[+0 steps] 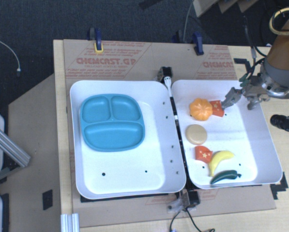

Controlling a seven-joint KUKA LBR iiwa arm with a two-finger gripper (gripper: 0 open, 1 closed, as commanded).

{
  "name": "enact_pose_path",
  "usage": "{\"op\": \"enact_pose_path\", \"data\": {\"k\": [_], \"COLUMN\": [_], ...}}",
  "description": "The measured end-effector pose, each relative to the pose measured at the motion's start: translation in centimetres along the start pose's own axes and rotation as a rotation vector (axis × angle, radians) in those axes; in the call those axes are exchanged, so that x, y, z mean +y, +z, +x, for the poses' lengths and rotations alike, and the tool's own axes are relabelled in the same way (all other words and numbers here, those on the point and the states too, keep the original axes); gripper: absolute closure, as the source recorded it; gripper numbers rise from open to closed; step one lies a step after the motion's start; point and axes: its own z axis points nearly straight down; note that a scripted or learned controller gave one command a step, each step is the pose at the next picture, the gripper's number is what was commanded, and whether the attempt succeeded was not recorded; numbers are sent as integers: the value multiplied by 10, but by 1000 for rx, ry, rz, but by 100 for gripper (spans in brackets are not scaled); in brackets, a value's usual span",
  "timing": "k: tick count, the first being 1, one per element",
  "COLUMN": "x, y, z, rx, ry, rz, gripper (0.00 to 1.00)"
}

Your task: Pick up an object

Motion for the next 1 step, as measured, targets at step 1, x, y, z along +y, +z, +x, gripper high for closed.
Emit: {"op": "enact_pose_path", "data": {"k": [1], "x": [3], "y": [-8], "z": [0], "rx": [-3], "ry": [-3], "rz": [-15], "gripper": [0]}}
